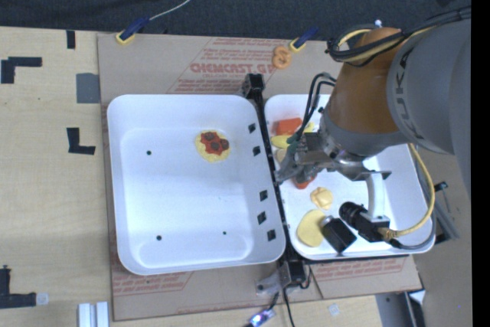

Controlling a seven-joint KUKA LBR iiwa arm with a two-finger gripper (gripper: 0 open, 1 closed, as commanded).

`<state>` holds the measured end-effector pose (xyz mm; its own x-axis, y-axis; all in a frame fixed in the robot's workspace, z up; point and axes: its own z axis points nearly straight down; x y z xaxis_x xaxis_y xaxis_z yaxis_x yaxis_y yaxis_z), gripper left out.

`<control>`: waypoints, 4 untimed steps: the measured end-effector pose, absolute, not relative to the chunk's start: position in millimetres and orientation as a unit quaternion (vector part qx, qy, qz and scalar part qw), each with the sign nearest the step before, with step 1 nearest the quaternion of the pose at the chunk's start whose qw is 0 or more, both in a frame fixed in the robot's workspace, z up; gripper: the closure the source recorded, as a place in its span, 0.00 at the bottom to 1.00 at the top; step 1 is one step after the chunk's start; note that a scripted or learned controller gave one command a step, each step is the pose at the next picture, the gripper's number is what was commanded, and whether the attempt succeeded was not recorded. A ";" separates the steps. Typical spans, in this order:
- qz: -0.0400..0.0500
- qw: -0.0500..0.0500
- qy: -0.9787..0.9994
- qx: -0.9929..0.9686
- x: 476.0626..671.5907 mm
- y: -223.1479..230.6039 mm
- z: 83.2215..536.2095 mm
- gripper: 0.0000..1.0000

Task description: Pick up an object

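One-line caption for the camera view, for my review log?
KUKA arm lowers its gripper among small toy foods in the right bin; a mini pizza lies in the left bin.

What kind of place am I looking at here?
Probably a robotics lab test bench: a grey robot arm with an orange band reaches over two shallow white plastic bins of small toy foods, on taped-down cardboard.

I get one fixed camera above the bench, looking down at a slant and framing both bins whole: the shallow white plastic left bin (130,188) and its twin on the right (419,188). The grey, orange-banded arm (398,96) enters from the frame's right.
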<state>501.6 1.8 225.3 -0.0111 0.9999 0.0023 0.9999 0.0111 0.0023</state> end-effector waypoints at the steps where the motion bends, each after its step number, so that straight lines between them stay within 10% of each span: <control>1: -0.001 0.000 -0.709 -0.705 553.5 44.6 222.6 1.00; 4: 0.001 0.001 -0.708 -0.706 482.2 92.5 210.1 1.00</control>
<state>482.2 92.5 210.1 -0.0022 1.0000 0.0007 1.0000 0.0022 -0.0028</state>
